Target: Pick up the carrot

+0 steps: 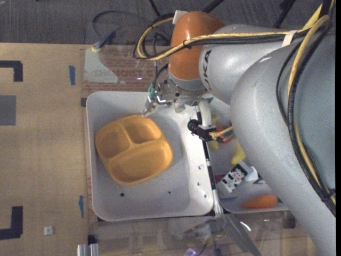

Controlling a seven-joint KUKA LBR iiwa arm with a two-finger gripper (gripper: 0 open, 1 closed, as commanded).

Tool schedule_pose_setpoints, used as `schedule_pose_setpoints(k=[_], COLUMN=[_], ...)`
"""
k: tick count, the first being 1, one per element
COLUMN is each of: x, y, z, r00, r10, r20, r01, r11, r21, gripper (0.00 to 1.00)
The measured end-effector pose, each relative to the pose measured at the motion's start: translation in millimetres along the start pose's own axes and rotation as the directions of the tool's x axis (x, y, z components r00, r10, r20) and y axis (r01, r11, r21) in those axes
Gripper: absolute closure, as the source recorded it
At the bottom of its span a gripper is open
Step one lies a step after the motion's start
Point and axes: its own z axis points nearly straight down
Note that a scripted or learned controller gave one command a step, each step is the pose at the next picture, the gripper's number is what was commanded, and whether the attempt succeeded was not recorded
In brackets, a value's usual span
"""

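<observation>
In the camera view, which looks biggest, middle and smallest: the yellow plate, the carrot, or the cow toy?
1. Yellow plate, by far the biggest.
2. Carrot and cow toy look about alike; the arm hides part of the carrot, so I won't rank them.

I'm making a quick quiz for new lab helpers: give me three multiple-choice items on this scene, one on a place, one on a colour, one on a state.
1. Where does the carrot lie?
A. right bin, near its bottom edge
B. on the plate
C. on the bare bench

2. What colour is the divided plate?
A. blue
B. yellow-orange
C. green

3. How does the plate sit?
A. flat in the left bin
B. leaning on the bin's wall
C. lifted by the hand

Answers: 1 A, it pokes out beside the arm, low in the right bin. 2 B, it is yellow-orange all over. 3 A, it rests on the bin's floor.
</observation>
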Motion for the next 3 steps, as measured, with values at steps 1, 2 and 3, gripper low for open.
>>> schedule_pose_setpoints(k=[1, 2, 3], x=[37, 31, 70], y=[-49, -49, -59], z=[21, 14, -62], r00=[0.992, 0.993, 1.0], r10=[-0.127, -0.118, -0.019], r20=[0.0, 0.006, 0.013], r01=[0.127, 0.118, 0.019], r11=[0.992, 0.993, 1.0], r21=[0.005, 0.005, 0.024], gripper=[0.0, 1.0, 1.0])
